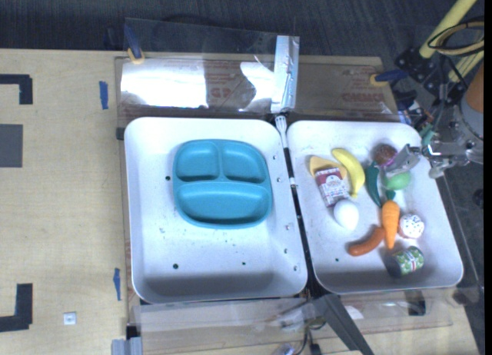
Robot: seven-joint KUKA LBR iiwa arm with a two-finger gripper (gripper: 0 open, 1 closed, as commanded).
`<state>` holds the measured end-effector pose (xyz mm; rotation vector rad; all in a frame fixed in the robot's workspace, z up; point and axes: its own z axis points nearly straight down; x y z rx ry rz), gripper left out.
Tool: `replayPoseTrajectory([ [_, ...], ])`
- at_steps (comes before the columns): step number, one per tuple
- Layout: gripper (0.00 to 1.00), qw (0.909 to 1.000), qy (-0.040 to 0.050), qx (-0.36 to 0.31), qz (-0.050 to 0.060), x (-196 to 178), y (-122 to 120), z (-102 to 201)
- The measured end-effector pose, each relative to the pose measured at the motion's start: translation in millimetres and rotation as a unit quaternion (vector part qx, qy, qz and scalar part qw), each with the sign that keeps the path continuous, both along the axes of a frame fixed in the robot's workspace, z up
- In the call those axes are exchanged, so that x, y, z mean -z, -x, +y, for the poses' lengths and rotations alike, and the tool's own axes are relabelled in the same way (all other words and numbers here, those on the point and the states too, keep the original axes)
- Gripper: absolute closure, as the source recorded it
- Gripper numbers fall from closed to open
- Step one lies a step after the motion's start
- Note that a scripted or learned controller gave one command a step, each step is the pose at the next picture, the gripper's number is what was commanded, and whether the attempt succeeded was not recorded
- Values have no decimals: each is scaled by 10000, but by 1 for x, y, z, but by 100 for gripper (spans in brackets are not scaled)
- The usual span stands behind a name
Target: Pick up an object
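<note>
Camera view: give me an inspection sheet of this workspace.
Surface: wooden bench bearing two white bins, left bin, right bin.
Job's things: in the right bin, banana, egg, carrot, sausage, small carton, other small toys.
Clutter: blue divided plate in the left bin.
Grippers: gripper low over the right bin's far right corner; grasp unclear.
Cables: yellow and black cables at upper right.
Surroundings: clear panel behind the bins.

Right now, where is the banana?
The banana lies in the right bin, in its upper left part, just right of the red-labelled packet and above the white egg.
</note>
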<state>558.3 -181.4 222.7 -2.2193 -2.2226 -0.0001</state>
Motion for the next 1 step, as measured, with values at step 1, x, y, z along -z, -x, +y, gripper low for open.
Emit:
replayPoseTrajectory([
  [1, 0, 9753, 14, -2208, -29, 124, -18, -30],
])
